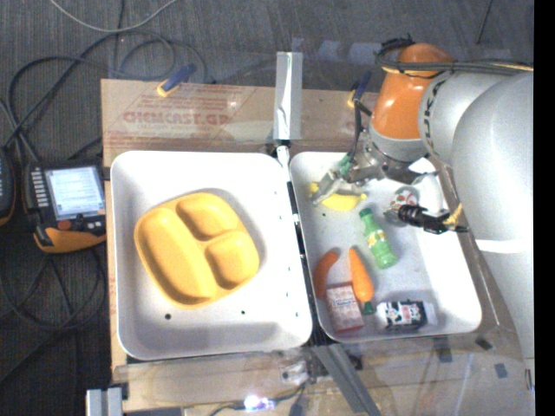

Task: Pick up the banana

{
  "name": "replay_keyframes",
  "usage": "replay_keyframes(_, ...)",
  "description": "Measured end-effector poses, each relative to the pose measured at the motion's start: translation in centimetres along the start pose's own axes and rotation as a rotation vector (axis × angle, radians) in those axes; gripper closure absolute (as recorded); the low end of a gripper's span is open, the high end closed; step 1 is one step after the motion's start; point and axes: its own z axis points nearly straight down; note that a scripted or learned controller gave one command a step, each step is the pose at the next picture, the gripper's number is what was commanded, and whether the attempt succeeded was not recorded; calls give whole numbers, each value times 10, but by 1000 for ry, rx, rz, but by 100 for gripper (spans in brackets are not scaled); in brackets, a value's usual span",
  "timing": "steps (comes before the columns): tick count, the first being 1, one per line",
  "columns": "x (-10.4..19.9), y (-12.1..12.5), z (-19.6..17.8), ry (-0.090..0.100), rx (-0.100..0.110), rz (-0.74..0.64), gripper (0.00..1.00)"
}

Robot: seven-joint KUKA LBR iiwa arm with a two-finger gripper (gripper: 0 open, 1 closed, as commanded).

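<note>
The banana [345, 202] is a small yellow piece lying near the back left of the right bin [468, 315]. Part of it is covered by the gripper [332, 183], which hangs low over its upper left end, at or just above it. The grey arm with its orange band [403, 102] comes down from the upper right. I cannot see whether the banana is held.
In the right bin lie a green bottle [377, 239], a carrot [361, 274], a reddish sausage-shaped item [324, 271], a red box [343, 308] and a small black-and-white carton [404, 314]. The left bin [121, 232] holds a yellow divided plate [198, 245].
</note>
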Motion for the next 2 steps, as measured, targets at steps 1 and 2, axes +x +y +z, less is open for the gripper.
replay_keyframes(1,1,-1,-8,4,2,1,100)
replay_keyframes(2,21,6,-89,1,0,87,100)
